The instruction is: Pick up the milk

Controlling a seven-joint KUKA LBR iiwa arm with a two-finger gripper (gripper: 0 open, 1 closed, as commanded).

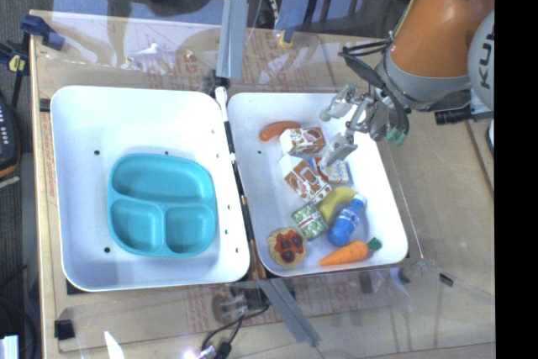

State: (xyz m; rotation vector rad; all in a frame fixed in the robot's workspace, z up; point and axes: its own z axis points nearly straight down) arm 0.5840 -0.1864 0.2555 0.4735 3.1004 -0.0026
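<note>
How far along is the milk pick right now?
Done: the arm has reached the right bin, and the gripper sits over its upper part. In hand: nothing visibly held; the gripper hangs just above the milk carton, which lies among the other toy foods. Left: closing on the carton and lifting it out.

Smooth glossy white plastic bins (pixel 84 109), matt teal plastic tray (pixel 162 202), printed card milk carton (pixel 304 141), bare metal gripper (pixel 346 130)

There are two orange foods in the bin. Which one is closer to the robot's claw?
The orange sausage at the bin's far end, left of the gripper, is closer. The other, the carrot with its green top, lies at the bin's near edge, much farther away.
</note>
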